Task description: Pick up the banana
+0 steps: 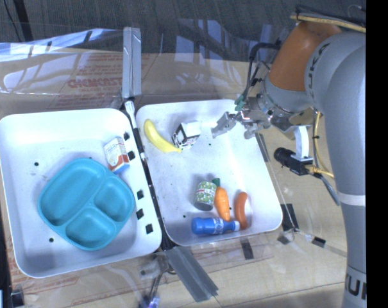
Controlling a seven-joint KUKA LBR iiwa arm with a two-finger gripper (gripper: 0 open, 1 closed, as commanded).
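Since the banana (159, 138) lies flat on the floor of the right bin (261, 172), up toward its 10 o'clock corner, I judge the pick not yet made: nothing has hold of it, and the whole of the reach, the closing and the lift is left. It is a small yellow curved thing, lying aslant with one end up by the bin wall and the other, darker tip down against a little white truck (186, 133) at its 3 o'clock; the two look to be touching or just beside each other. It lies in plain sight with nothing on top of it.

The gripper (227, 124) hangs over the same bin at 3 o'clock from the truck, near but apart from the banana, with the truck between them. I cannot tell how it is set; it is too small and blurred here.

Lower in that bin, around 5 o'clock from the banana and well apart, sit a can (205, 194), a carrot (222, 202), a sausage (241, 209) and a blue bottle (214, 226). The left bin (20, 140) bears a blue tray (84, 203) and a small carton (116, 153).
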